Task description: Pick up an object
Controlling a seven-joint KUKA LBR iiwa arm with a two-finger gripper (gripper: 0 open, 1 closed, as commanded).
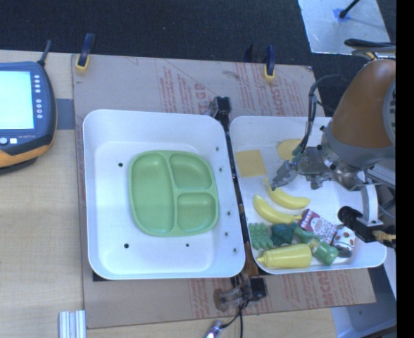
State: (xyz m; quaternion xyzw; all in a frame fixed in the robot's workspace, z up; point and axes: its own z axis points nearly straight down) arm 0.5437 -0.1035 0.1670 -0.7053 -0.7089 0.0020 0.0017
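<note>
Bananas [281,206]: two; green tray [173,192]: one

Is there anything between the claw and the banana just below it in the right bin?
Nothing visible does. The claw hangs over the right bin, and the upper banana lies just below its tips with bare white floor between them. The second banana and the yellow square lie off to the sides.

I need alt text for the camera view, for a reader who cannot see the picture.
A grey and orange robot arm reaches from the right, its pincer low over the right bin, just above two toy bananas. More toy food lies along that bin's near edge; the left bin holds a green divided plate.
</note>
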